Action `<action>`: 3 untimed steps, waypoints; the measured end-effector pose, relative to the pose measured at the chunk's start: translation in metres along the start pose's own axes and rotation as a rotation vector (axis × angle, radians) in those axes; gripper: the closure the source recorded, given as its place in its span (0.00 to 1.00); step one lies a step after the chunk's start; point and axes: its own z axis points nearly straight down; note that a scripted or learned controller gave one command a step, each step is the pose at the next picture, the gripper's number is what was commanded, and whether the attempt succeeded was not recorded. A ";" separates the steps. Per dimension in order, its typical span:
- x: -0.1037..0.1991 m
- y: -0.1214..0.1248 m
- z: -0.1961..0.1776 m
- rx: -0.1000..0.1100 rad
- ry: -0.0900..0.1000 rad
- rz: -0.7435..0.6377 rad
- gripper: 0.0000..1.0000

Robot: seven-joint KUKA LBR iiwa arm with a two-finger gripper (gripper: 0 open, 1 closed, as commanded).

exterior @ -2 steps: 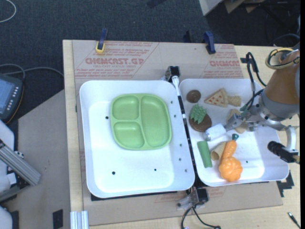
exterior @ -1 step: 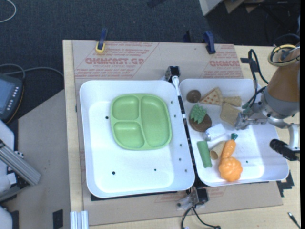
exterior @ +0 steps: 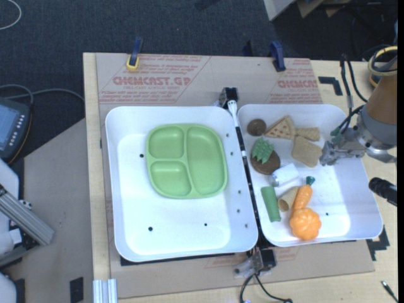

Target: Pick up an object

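The right bin point(exterior: 353, 216) holds several toy foods. A tan bread block point(exterior: 305, 151) lies near its middle, with a wedge-shaped slice point(exterior: 281, 129) and a brown round piece point(exterior: 255, 127) behind it. A green leafy piece sits on a brown disc point(exterior: 264, 154). Toward the front lie a white cylinder point(exterior: 285, 173), a green stick point(exterior: 271, 203), a carrot point(exterior: 303, 196) and an orange pumpkin point(exterior: 305, 224). My gripper point(exterior: 332, 151) hangs low over the bin's right half, just right of the bread block. Nothing visible is held in it.
A green divided plate point(exterior: 187, 160) lies in the left bin point(exterior: 129, 226). The two bins meet along a raised rim point(exterior: 243, 169). Cables point(exterior: 351, 100) trail behind the arm at the right. A black part point(exterior: 386, 190) sticks in over the right bin's edge.
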 end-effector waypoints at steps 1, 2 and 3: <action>0.001 -0.001 -0.064 -0.002 -0.001 -0.001 1.00; 0.001 0.001 -0.085 0.000 0.000 -0.001 1.00; 0.051 0.005 -0.092 0.005 0.005 -0.006 1.00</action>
